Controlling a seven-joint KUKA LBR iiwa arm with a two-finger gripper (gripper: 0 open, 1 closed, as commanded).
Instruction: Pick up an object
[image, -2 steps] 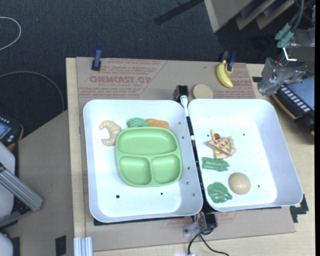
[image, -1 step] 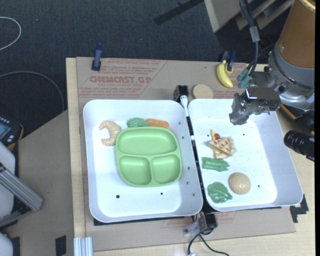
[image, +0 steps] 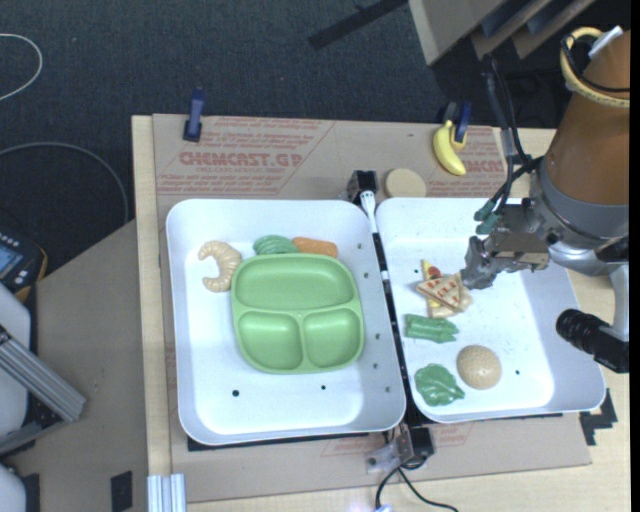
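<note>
right white bin (image: 560, 395), pincer (image: 474, 275) beside pizza slice (image: 443, 291), grip state unclear, green beans (image: 430, 327) near

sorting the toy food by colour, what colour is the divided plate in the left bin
Light green; the divided three-compartment plastic plate shows best in the overhead camera view.

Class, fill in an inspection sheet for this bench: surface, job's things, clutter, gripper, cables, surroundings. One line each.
Surface: two white bins, left bin and right bin, on a cardboard sheet.
Job's things: in the right bin, pizza slice, green bean pod, green leaf, beige bun.
Clutter: in the left bin, green divided tray, croissant; banana on the cardboard.
Gripper: gripper low beside the pizza slice; grasp unclear.
Cables: black cable along the arm.
Surroundings: dark carpet.
</note>
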